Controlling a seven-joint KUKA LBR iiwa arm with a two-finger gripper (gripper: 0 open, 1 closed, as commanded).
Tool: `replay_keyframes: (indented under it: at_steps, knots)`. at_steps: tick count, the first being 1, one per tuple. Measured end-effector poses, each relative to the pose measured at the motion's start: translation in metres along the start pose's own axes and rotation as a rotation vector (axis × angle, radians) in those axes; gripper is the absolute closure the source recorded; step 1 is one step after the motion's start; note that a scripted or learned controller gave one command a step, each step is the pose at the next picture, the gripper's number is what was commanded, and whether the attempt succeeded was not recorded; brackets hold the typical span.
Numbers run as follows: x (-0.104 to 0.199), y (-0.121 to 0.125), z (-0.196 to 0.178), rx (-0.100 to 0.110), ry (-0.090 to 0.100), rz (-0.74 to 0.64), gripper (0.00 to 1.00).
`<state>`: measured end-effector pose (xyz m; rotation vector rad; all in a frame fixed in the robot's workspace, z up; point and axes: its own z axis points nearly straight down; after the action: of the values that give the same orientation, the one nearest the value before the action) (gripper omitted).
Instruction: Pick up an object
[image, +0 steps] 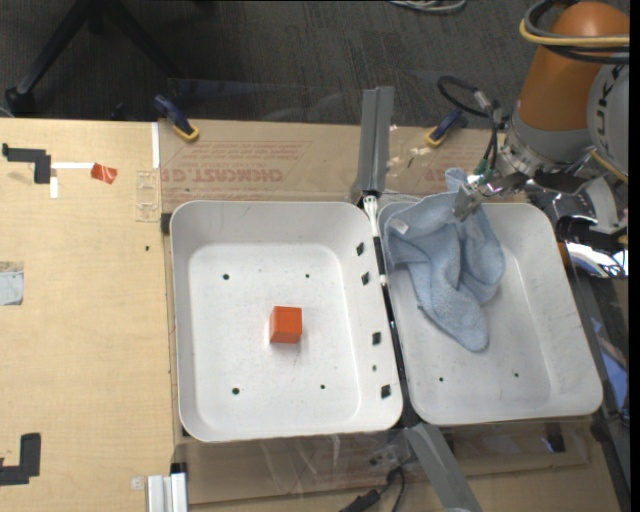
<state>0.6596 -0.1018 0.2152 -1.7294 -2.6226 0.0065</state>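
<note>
Where the grey arm with its orange band (572, 75) comes in from the right, its upper part is cut off by the frame edge, and cables and dark fittings crowd the wrist so the two-finger gripper (466, 203) is hard to make out. Its tip sits at the top of a crumpled pale blue cloth (460, 270), which rises in a peak to meet it and looks pinched there, though whether it is truly clamped on the fabric I cannot tell. That cloth hangs and spreads down across the back half of the right shallow white bin (560, 390), hiding part of the floor. A small orange-red cube (286, 325) sits alone near the middle of the left shallow white bin (200, 400), well apart from the gripper.
</note>
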Motion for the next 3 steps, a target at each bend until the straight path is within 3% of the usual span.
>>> replay_keyframes:
  at_steps: [1, 2, 3]
  knots:
    - [-0.029, -0.013, 0.008, -0.002, 0.001, -0.18, 1.0]
    - [-0.03, -0.013, 0.001, -0.002, 0.0, -0.18, 1.0]
    - [-0.017, -0.043, -0.069, -0.004, 0.0, -0.345, 1.0]
